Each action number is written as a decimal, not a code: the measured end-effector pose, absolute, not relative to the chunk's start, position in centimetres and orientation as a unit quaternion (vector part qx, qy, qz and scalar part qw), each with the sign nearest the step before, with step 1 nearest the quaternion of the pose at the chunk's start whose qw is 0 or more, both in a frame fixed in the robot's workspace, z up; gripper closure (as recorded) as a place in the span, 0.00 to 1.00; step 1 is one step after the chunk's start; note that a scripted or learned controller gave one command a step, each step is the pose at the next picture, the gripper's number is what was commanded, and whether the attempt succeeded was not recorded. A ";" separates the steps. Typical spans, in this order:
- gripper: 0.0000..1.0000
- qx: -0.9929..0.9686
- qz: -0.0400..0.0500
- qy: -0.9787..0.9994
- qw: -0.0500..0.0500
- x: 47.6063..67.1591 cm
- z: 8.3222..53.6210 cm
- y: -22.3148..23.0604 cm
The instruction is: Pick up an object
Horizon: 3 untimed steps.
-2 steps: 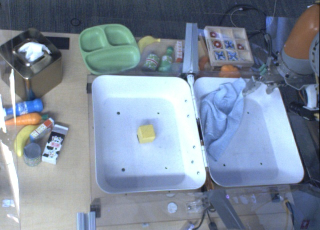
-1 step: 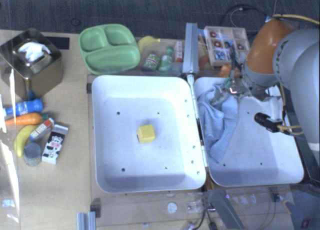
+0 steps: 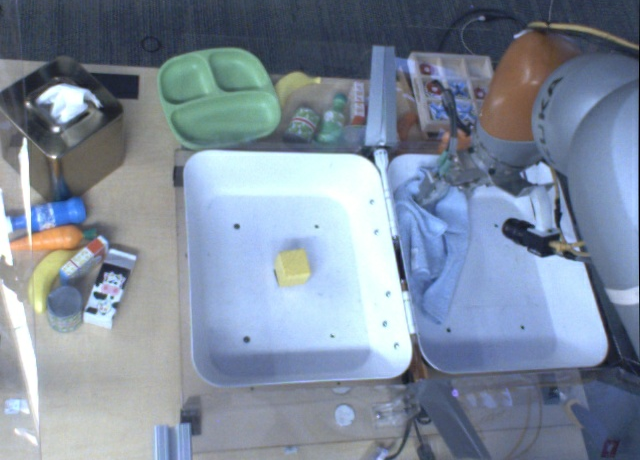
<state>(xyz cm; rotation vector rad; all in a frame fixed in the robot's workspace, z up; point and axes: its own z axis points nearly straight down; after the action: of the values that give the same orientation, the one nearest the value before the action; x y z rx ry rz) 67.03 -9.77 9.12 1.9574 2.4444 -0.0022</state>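
Desk (image 3: 150, 348) space in your view carries two shallow white bins side by side. The grey arm with the orange band (image 3: 560, 108) leans in from the right over the right white bin (image 3: 530, 318), and its jaws (image 3: 440, 176) sit low at that bin's upper left corner, right at the top of the crumpled light blue cloth (image 3: 432, 248). You cannot tell whether the jaws are open or closed, or whether they grip the cloth. The cloth lies along the right bin's left wall. In the left white bin (image 3: 240, 348) a small yellow block (image 3: 293, 267) rests near the middle, well apart from the jaws. Behind the left bin lies a green divided plastic tray (image 3: 220, 95); at the desk's left edge lie a yellow banana (image 3: 41, 279) and an orange carrot (image 3: 45, 239).
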 end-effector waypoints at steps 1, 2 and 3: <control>1.00 0.623 0.004 0.782 0.008 67.3 10.5 -9.4; 0.00 0.623 0.003 0.782 0.006 67.3 10.4 -9.4; 1.00 0.622 0.006 0.783 0.010 67.5 11.7 -9.3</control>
<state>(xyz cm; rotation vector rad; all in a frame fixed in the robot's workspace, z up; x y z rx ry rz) 67.51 -9.27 11.71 1.9418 2.4448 0.0173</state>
